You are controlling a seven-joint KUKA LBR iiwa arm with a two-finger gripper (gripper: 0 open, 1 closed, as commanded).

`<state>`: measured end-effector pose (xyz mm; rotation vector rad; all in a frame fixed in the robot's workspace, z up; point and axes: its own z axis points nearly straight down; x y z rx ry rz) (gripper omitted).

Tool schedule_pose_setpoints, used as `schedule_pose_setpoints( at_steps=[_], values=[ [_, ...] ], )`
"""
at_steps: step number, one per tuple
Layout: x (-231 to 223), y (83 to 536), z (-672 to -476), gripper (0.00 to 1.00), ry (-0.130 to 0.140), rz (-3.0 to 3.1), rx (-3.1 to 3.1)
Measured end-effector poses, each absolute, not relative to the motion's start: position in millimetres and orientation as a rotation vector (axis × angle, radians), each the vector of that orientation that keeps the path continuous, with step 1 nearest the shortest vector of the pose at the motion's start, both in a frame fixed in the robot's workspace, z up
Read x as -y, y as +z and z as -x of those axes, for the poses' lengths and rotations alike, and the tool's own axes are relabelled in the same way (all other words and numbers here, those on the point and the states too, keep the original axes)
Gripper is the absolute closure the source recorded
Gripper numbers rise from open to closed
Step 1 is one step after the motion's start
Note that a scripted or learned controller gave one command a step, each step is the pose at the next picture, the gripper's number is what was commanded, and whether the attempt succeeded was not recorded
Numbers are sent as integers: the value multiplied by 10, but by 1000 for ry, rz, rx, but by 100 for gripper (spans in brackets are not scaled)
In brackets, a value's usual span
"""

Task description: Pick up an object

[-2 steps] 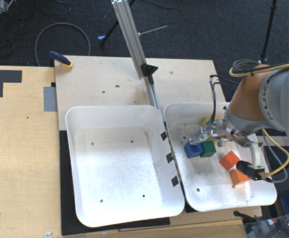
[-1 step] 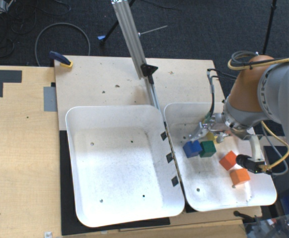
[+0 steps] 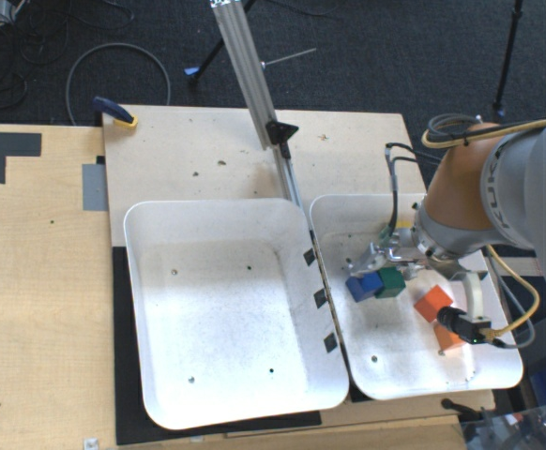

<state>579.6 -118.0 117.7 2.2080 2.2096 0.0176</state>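
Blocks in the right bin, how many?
3: blue block and green block touching mid-bin under the claw; orange block right of them. More may hide beneath the arm.

Open floor across left bin; blocks crowding right bin beneath arm
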Motion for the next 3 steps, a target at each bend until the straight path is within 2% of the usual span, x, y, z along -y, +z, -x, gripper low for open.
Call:
schedule_pose_setpoints(
  at_steps=[1,2,3],
  values=[
    [1349,990,-6069,0,-4,-2227,-2224],
    [1361,1147,-5567,0,-5,-2226,-2224],
    [1674,893,-6360,0,-4,-2220,-2226]
  ],
)
